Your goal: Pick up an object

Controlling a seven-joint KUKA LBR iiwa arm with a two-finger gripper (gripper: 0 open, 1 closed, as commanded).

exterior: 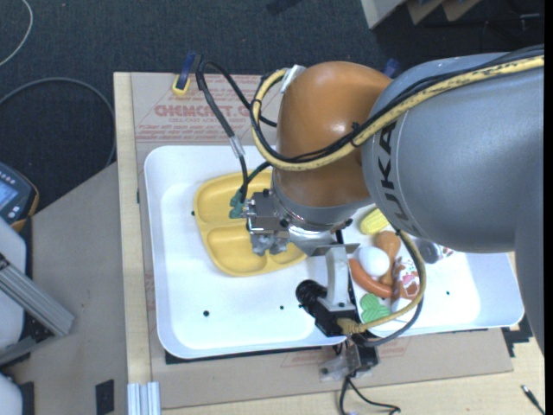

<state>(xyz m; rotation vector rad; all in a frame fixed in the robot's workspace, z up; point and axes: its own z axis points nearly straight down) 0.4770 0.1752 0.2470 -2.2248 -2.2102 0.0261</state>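
The arm reaches in from the right and hangs low over the white bin (173,258), its gripper (270,239) coming down at the right part of a yellow dish (220,223) that lies on the bin floor; I cannot tell how the gripper is set, since the orange wrist covers it. Just right of the gripper sits a cluster of small toy foods: a white egg (373,259), an orange carrot-like piece (370,282), a green piece (376,309).
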